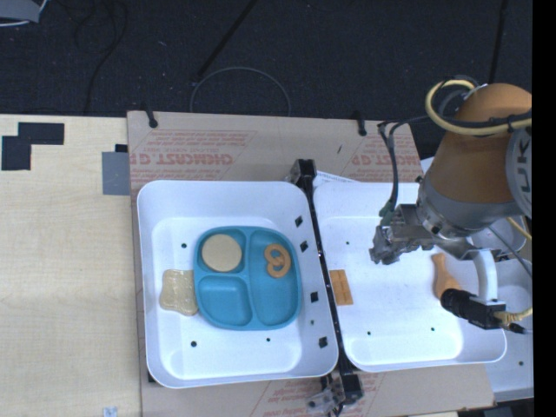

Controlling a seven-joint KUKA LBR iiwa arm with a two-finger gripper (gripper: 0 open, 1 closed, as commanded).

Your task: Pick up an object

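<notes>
My gripper [385, 248] hangs over the upper left part of the right bin [408, 354], above bare white floor, with nothing visible in it. An orange, carrot-like piece [443, 274] lies to its right, partly hidden under the arm. A small flat orange tag [340, 287] lies by the right bin's left wall, below and left of the gripper. In the left bin [165, 354] sits a blue divided plate [239, 307] with a round tan disc [221, 252] and a pretzel [277, 261] on it. A pale yellow piece [178, 291] rests against the plate's left edge.
The two bins meet at a black-clipped divider [314, 259]. Both stand on a cardboard sheet [217, 150] on the pale bench. The big arm body [478, 163] hangs over the right bin's upper right corner. The right bin's lower middle floor is bare white.
</notes>
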